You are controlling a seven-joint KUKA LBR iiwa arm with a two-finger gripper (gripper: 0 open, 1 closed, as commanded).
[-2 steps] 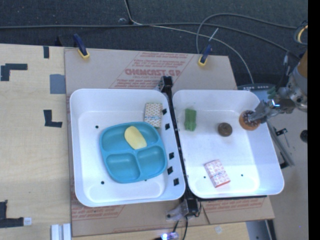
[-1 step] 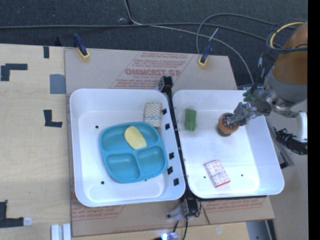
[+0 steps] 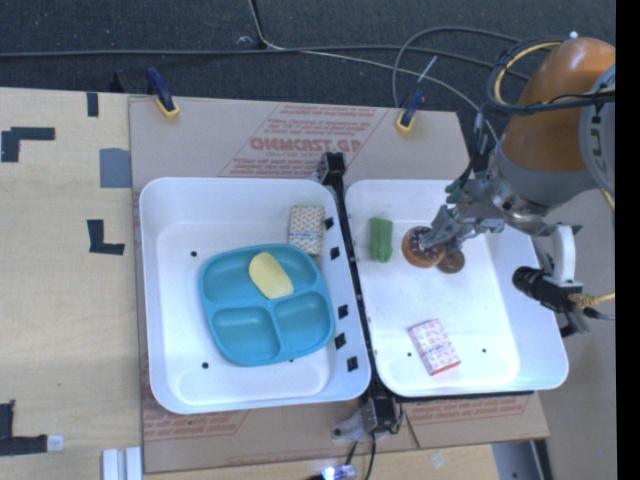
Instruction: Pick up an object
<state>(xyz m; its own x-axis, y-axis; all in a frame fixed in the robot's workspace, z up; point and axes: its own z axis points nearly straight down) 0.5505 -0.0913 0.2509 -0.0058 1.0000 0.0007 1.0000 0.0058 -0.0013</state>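
We see the left bin [image 3: 170,298] holding a blue divided plate [image 3: 266,304], tilted a bit, with a yellow oval object [image 3: 269,274] sitting in its top compartment. Just past the plate's upper right corner, a small patterned packet [image 3: 306,228] stands near the bin's right wall. A row of black clips [image 3: 343,268] runs along the seam where the two bins meet. In the right bin [image 3: 530,363], we have a green block [image 3: 380,239] upright-ish near the left wall, well apart from the rest. Next over, a brown round object [image 3: 421,250] lies toward the top middle of that bin, with a second brownish piece [image 3: 452,262] touching or just beside it on the right; we can't tell if they're one item or two. The gripper [image 3: 432,236] is down right on top of the brown round object, arm [image 3: 555,108] coming in from the right with the orange band above. We can't tell its grip state from this angle, nor whether anything is actually grasped. Lower in the right bin, a white packet with red print [image 3: 433,347] lies flat, well clear of the gripper.
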